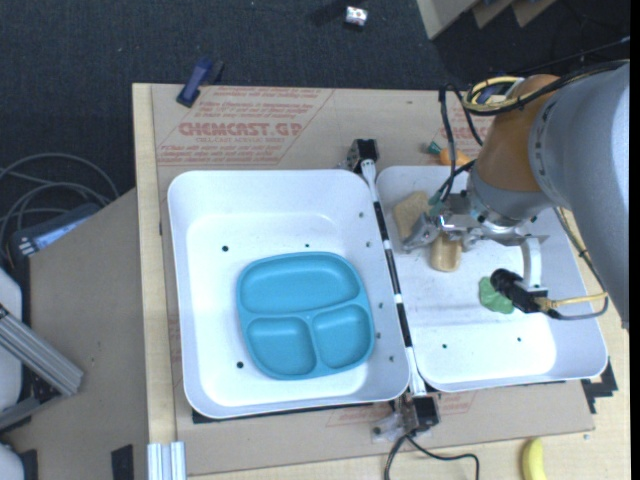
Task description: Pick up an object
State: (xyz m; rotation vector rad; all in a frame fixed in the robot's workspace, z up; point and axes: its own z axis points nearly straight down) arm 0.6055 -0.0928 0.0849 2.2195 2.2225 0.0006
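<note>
In the right bin (500,363) my gripper (447,227) hangs low near the back left corner, under the grey arm with its orange band (510,143). A tan, bread-like piece (409,212) lies just left of the gripper. A small tan cylinder (446,256) sits right below the gripper, touching or nearly touching it. A green object (494,295) lies further right, partly behind a black part with a yellow cable (575,302).
The left bin (200,228) holds a blue divided plate (303,313). A black clip (364,153) sits at the back between the bins. A yellow object (533,459) lies on the bench in front of the right bin.
</note>
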